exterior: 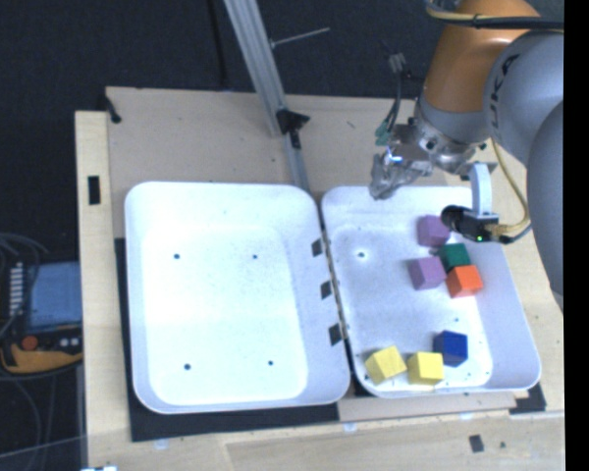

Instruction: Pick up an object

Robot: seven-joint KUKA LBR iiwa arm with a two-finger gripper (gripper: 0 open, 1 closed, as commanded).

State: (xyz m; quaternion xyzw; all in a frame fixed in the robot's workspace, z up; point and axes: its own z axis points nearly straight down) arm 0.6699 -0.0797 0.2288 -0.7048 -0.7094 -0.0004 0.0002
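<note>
Seven small blocks lie in the right shallow white bin (510, 361): two yellow blocks (385, 364) nearest, one blue (452, 346), one orange (464, 281), one green (455, 255), two purple (425, 272). They look light, rigid, best pinched across flat faces. Beyond, the claw (387, 182) hovers over the bin's far rim, seemingly carrying nothing; whether it is parted cannot be told.

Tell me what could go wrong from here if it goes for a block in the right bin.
The purple, green, orange and second purple block sit packed together, so fingers may nudge neighbours or grab two. The yellow blocks and blue block lie close to the right bin's near wall, leaving little room. The gripper hangs at the far rim, away from every block.
</note>
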